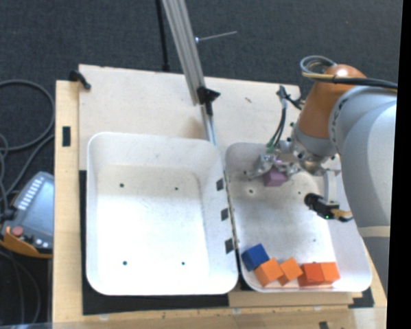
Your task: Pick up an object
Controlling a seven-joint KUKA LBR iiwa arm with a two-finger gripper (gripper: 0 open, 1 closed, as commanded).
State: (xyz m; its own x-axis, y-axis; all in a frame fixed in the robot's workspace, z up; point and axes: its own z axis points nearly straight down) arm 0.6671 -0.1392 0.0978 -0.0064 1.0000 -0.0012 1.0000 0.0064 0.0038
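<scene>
Seemingly, the gripper (274,172) is pinching a small purple block (276,177) between its fingers above the right bin (285,219); lifting straight and slowly is keeping it secure

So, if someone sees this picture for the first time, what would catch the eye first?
Probably the big grey arm with the orange band reaching in from the right, its tool low over the far end of the right white bin, at a small purple object. Next, the blue cube and orange blocks along that bin's near edge.
</scene>
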